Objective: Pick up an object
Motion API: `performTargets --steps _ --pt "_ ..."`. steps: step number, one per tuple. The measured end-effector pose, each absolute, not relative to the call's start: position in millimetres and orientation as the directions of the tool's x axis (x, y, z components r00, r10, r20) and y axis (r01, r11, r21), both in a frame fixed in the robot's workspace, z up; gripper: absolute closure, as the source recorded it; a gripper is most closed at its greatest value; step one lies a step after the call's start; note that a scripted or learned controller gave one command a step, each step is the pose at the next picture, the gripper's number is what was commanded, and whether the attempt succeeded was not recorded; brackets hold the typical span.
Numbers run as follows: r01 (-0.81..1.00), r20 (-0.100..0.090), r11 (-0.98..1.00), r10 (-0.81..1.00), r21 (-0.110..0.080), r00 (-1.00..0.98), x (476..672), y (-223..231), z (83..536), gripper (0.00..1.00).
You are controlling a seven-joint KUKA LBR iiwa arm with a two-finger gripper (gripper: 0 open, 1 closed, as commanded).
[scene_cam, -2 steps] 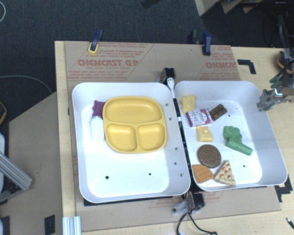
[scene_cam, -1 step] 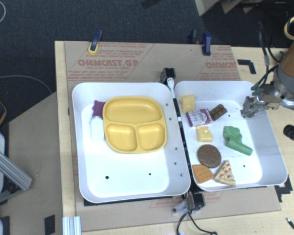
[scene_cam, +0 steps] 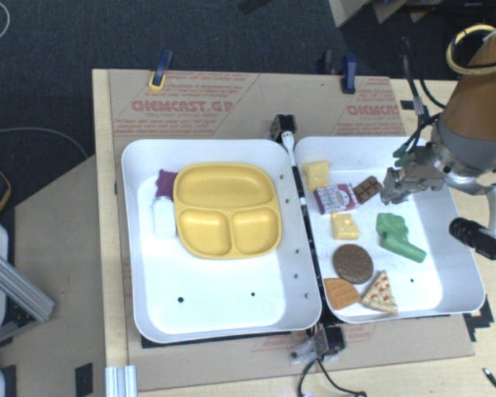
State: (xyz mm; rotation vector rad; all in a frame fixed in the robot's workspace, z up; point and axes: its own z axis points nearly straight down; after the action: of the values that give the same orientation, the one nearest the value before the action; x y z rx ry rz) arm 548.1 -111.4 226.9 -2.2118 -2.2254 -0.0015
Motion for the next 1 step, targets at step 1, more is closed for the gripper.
performTargets --steps 1 --pt "1.0 0.003 0.006 1.0 -0.003 -0.006 538.7 -65.5 229.1 1.0"
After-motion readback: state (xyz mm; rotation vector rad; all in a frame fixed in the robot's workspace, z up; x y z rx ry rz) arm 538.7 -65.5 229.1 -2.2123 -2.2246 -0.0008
